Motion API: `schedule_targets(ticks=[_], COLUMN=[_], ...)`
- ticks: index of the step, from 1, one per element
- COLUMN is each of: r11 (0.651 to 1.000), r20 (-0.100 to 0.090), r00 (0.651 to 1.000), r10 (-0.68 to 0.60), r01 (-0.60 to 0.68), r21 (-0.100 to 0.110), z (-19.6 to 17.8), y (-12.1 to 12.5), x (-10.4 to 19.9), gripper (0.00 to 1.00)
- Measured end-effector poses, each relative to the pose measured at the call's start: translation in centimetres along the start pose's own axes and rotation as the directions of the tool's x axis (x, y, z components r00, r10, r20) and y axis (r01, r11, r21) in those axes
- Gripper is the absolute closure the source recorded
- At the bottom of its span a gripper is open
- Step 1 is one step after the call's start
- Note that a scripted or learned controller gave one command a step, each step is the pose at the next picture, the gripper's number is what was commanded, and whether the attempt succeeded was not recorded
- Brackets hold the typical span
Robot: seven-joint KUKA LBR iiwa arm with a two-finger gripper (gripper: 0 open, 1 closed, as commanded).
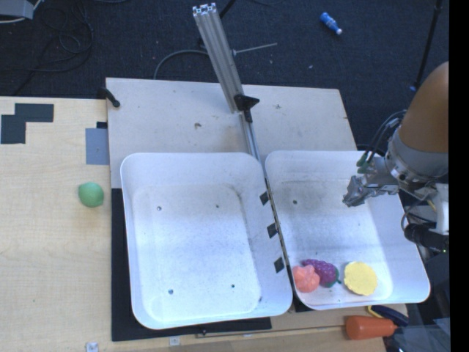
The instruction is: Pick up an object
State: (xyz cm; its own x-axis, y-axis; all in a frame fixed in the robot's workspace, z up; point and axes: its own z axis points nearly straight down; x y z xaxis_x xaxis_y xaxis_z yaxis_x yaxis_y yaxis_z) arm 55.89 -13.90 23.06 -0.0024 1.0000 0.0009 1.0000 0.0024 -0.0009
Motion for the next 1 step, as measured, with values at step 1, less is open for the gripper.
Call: schedule_targets(ticks=[1], r11=[1.000], r20=[0.000], r00=[1.000], r10=[0.000], r01=[0.000], r21=[-0.001], z=[-0.14], y=[0.25], x=[4.42], gripper=[1.00])
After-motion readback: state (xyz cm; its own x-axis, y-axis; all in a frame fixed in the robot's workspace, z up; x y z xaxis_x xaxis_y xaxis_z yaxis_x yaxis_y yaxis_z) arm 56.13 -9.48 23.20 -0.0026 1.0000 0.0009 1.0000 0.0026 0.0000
